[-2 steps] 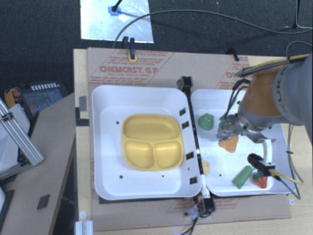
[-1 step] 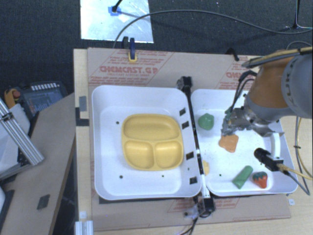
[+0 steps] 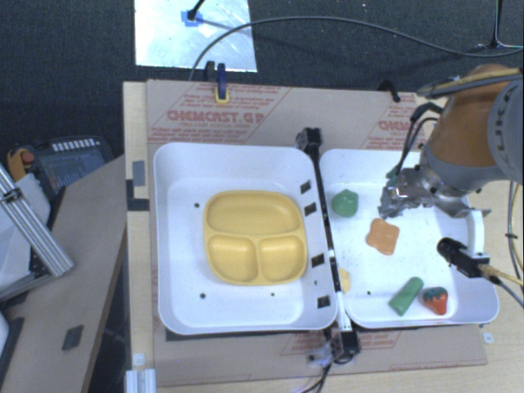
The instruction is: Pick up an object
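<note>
The gripper is seen right of centre, over the right bin, just above the orange piece. Whether anything is gripped cannot be told; the fingertips appear blurred. A green round object lies to its left. A yellow divided tray sits in the left bin.

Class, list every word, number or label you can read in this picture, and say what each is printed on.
"CHEMCAST GP": red print on the brown board under the white bins, upper left.
More red print on the board by the right bin's upper corner: too partial to read.
Red print along the board's front edge: too small to read.
Handheld pendant at left: keys and screen blurred, unreadable.
</note>
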Available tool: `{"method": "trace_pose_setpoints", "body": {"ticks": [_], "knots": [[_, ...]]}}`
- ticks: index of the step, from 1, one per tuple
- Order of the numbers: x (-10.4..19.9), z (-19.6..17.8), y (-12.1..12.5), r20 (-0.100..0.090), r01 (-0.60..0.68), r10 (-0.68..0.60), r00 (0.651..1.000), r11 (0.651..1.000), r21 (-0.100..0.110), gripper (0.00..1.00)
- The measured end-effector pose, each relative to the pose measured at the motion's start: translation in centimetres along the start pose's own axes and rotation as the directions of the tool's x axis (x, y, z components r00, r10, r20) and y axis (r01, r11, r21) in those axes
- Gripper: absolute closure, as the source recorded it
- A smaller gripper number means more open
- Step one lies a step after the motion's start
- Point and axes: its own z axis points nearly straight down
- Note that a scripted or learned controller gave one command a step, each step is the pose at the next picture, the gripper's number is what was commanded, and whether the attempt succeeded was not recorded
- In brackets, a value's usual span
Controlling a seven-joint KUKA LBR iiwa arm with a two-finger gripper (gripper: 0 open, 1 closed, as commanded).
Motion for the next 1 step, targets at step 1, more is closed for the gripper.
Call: {"method": "trace_pose_setpoints", "body": {"ticks": [1], "knots": [[0.72,-5.64,-0.45,0.0,0.001,-0.001,1.0,1.0,-0.002,1.0]]}}
